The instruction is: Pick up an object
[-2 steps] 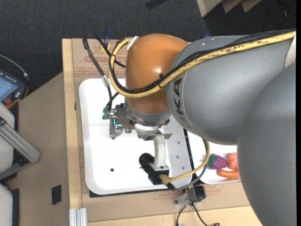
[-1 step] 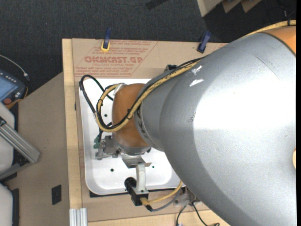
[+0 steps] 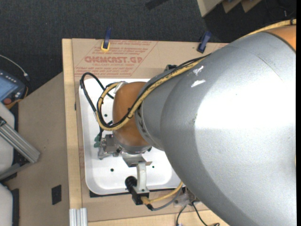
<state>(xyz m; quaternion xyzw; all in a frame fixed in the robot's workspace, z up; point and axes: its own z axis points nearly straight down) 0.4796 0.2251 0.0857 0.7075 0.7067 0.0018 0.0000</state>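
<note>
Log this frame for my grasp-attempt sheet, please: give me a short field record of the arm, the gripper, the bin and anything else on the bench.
arm: grey body reaches in from the right and covers most of the bench
orange band: above the wrist, over the left bin
gripper: low over the left bin's floor; finger state cannot be told
cables: yellow and black loops run along the wrist
left bin: white, shallow, rim showing at near-left corner
object held: none seen between the fingers
bench sheet: brown cardboard with red print, two blue clamps at far edge
</note>
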